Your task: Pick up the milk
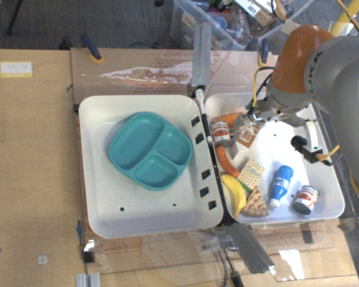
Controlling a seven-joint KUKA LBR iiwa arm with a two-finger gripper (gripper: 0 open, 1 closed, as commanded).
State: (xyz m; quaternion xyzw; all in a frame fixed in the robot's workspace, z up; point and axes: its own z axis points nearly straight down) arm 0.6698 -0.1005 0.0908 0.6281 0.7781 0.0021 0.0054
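A small brown-and-white carton (pixel 246 136), apparently the milk, lies in the upper left part of the right bin (pixel 329 205). My gripper (pixel 253 117) hangs right above it, reaching down from the orange-banded wrist at the upper right. I cannot tell whether it touches the carton. A blue bottle (pixel 280 185) with a white cap lies lower in the same bin, well apart from the gripper.
The right bin also holds a small can (pixel 220 131), an orange carrot (pixel 227 160), a cracker (pixel 250 173), a banana (pixel 234 194), a pizza slice (pixel 256 204) and another can (pixel 305 199). A teal divided plate (pixel 151 150) lies in the left bin (pixel 102 220).
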